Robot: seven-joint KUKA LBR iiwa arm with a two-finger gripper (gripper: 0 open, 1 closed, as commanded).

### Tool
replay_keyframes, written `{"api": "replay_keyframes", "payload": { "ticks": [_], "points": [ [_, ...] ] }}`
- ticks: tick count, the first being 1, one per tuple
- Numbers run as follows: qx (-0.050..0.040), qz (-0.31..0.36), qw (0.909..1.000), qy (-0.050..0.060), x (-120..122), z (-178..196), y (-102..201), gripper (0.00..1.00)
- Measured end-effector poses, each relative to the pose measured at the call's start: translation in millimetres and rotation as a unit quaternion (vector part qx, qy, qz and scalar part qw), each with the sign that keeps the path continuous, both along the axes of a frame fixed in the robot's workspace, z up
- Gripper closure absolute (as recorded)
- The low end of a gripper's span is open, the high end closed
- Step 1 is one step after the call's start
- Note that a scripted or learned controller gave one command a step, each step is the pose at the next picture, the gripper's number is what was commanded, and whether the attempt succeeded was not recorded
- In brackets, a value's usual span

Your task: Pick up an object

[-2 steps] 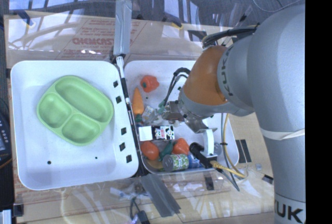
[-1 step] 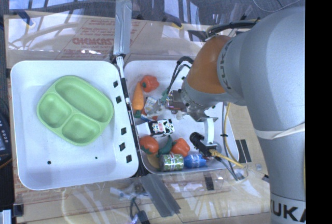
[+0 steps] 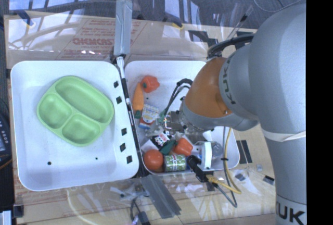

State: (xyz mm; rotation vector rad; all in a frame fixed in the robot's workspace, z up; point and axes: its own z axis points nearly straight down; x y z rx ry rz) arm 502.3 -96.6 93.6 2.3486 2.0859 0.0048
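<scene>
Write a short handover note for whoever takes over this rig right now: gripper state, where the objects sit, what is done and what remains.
Gripper: down low in the right bin, over the pile of objects; whether it has anything cannot be told.
Objects: all in the right bin. An orange carrot-like toy with a red-orange piece at the far end, a small white packet in the middle, a red tomato-like ball and a green can at the near wall.
Left bin: holds a green divided plate.
Done: arm reached into the pile.
Left: confirm a grasp and lift one object.
</scene>
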Motion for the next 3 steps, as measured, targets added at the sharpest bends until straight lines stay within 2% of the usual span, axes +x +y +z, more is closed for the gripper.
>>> {"api": "replay_keyframes", "payload": {
  "ticks": [1,2,3],
  "points": [
    [-0.0005,0.003,1.0,-0.001,2,10,0,1.0],
    [0.0002,-0.025,0.9997,0.002,29,130,86,1.0],
    [-0.0009,-0.018,0.9998,0.004,67,135,115,1.0]
  ]
}}
